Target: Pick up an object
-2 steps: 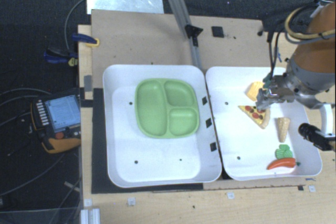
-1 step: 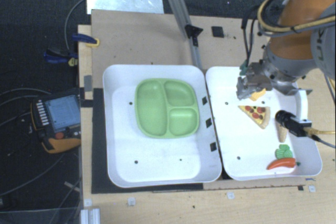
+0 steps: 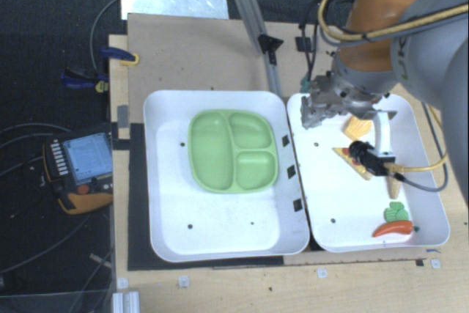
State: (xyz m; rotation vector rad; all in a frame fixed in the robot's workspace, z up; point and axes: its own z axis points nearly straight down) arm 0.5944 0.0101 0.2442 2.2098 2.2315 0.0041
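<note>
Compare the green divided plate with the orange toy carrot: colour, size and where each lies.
The green divided plastic plate is pale green all over; the orange toy carrot with a green top is two-coloured. The plate is far larger than the carrot. The plate lies in the left white bin, the carrot in the right white bin's near corner. Both lie flat, apart from the arm.

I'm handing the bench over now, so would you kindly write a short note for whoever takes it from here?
Gripper: low over the upper left corner of the right bin; nothing visibly held.
Right bin: toy carrot near the lower right corner; yellow wedge and pizza-like slice beside the wrist.
Left bin: green divided plate, nothing on it.
Done: no object lifted yet.
Left: grasp and lift one object; the wedge and slice look nearest.
</note>
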